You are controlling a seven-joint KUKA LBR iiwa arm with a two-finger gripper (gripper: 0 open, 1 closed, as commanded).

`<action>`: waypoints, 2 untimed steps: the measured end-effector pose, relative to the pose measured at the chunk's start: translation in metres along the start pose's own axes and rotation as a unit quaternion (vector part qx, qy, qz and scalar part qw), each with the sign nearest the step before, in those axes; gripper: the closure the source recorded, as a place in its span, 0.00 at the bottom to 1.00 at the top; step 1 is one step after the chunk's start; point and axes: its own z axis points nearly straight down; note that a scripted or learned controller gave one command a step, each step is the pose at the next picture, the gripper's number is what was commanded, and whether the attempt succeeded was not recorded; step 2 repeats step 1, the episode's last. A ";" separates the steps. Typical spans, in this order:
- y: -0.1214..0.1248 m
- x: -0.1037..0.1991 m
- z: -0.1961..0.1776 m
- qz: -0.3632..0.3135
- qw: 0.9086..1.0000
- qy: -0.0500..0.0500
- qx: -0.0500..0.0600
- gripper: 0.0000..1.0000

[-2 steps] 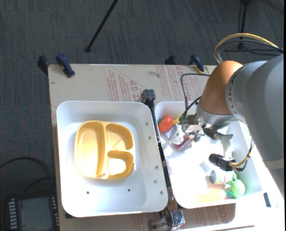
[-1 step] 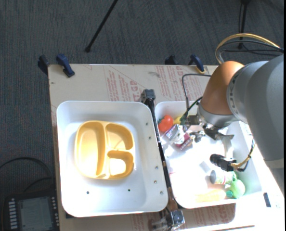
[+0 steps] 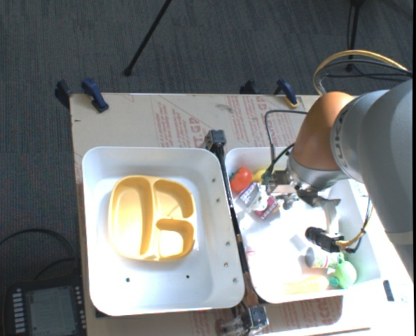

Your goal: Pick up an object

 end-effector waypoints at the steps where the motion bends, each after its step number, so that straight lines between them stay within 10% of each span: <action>1: 0.001 0.001 -0.012 -0.002 1.000 0.000 -0.001 1.00; 2: 0.001 0.001 -0.012 -0.002 1.000 0.000 -0.001 1.00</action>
